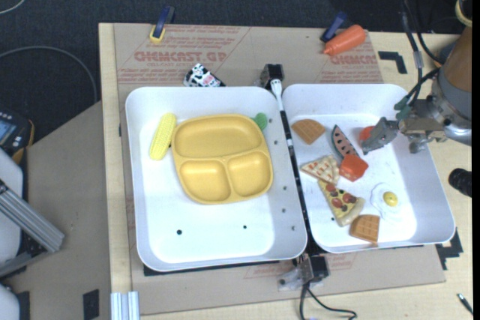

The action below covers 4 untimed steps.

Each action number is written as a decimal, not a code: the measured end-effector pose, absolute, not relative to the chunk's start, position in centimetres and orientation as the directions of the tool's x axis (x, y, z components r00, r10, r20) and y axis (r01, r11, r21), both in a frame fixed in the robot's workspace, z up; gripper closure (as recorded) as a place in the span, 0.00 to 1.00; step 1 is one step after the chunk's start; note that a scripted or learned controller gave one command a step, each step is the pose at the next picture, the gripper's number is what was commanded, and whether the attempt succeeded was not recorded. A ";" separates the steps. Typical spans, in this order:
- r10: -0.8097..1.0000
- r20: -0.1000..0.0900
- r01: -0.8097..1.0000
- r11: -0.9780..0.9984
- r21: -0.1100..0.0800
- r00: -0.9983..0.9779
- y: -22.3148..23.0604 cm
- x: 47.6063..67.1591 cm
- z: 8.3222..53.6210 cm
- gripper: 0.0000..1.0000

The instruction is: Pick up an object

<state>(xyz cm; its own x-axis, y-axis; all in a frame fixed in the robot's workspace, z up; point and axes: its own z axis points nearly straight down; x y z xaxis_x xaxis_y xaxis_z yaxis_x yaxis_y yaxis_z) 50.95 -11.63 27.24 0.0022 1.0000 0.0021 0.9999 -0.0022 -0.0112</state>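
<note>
Two white bins (142,161) (side by side), one yellow tray (222,157)

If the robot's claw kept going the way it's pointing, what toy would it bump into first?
Probably the small red toy right at the tip of the gripper, which points left into the right bin. Next would be the watermelon slice. Height is hard to judge, so it might pass over.

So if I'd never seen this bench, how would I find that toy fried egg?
Look in the right white bin, toward its near right corner. The fried egg lies there, right of the pizza slice and above the waffle. It alone is white with a round yellow yolk.
</note>
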 end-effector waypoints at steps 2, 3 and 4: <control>1.000 0.002 1.000 -0.001 -0.007 0.001 -12.1 50.7 23.2 0.00; 1.000 0.002 1.000 -0.001 -0.008 0.001 -12.8 51.2 17.4 0.00; 1.000 0.003 1.000 0.000 -0.007 0.000 -11.9 51.7 11.9 0.00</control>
